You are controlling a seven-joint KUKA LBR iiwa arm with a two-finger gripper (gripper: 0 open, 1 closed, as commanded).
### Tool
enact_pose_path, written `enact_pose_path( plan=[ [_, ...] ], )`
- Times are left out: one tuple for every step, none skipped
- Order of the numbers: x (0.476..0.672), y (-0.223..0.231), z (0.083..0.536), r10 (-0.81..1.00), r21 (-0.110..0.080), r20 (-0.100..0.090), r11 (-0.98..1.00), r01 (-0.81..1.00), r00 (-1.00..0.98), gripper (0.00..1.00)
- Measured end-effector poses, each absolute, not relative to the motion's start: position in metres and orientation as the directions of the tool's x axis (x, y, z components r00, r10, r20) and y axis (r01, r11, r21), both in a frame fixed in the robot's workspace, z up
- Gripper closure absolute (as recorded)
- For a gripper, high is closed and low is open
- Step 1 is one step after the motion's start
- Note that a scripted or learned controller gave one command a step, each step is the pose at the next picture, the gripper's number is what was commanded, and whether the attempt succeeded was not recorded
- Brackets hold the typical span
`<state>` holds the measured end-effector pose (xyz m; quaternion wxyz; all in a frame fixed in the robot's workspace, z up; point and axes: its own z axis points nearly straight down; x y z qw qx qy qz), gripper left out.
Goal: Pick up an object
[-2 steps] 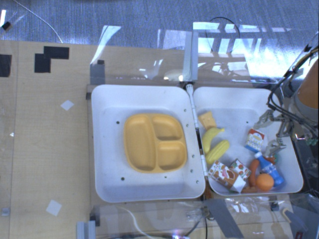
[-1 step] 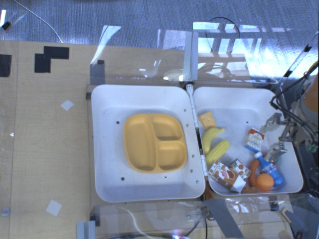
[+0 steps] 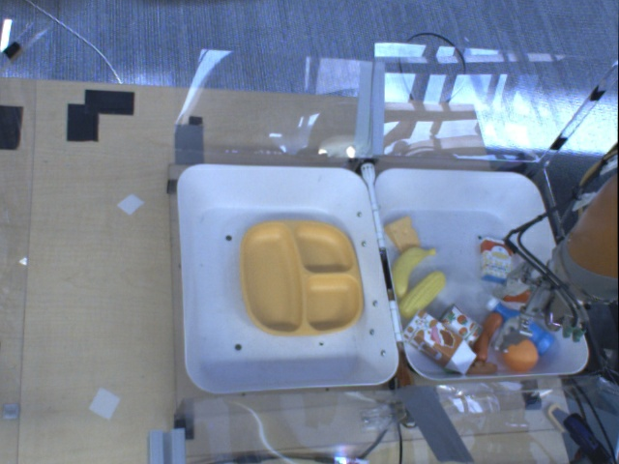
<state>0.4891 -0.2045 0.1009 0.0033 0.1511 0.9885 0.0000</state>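
The right bin holds several small items. Two yellow bananas lie by its left wall, with a tan cracker just behind them. At the front lies a red and white printed box, and a red stick-shaped item is beside it. An orange ball and a blue piece sit in the front right corner. A small white and red carton stands further back. My gripper hangs low over the right side of this bin, just above the orange ball and blue piece. Cables and the wrist blur its tip.
The left bin holds a yellow divided plate at its middle. A thin ridge separates the two bins. The arm's orange band enters at the right edge. Wooden bench extends to the left.
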Motion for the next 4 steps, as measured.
enact_pose_path(
  plan=[
    [0.49,-0.206,0.125,0.586,0.003,-0.009,0.81,0.586,-0.81,0.0],
    [0.588,-0.205,0.098,0.848,0.021,-0.021,0.53,0.848,-0.529,0.0],
    [0.577,-0.205,0.144,0.936,0.008,-0.006,0.351,0.936,-0.351,0.0],
    [0.557,-0.17,0.147,0.97,0.004,-0.002,0.245,0.97,-0.245,0.0]
  ],
)
